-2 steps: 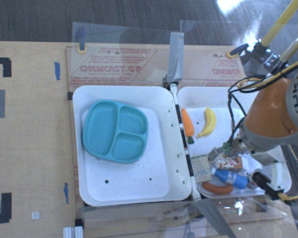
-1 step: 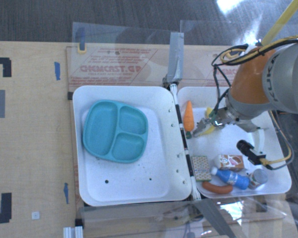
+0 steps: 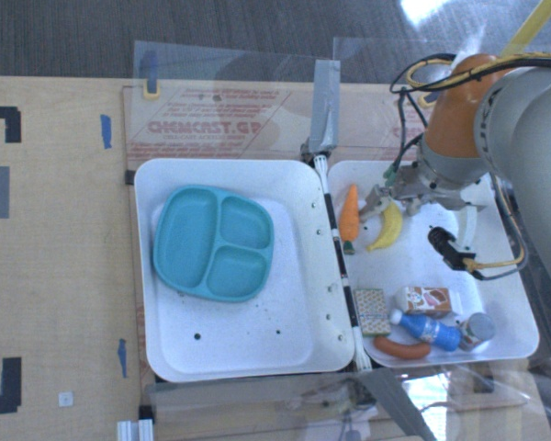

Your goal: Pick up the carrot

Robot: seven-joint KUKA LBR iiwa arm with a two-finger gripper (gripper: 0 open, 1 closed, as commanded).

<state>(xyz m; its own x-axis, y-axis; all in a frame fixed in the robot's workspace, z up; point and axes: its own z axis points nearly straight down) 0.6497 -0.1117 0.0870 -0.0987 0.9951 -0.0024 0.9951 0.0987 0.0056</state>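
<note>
Camera view, single and fixed. It is mounted above the bench [image 3: 55, 246] and is aimed downward at a slant. Both white bins are taken in side by side: the left bin [image 3: 165, 338] is seen whole near the frame's middle, and the right bin [image 3: 505, 315] is seen toward the right side. The far rims of the bins are placed toward the top of the frame, the near rims toward the bottom. Dark floor is seen beyond the bench along the top. The arm [image 3: 523, 118] is seen entering from the right, large in the frame. The scene is covered at middling range, with small items resolved only coarsely.
</note>
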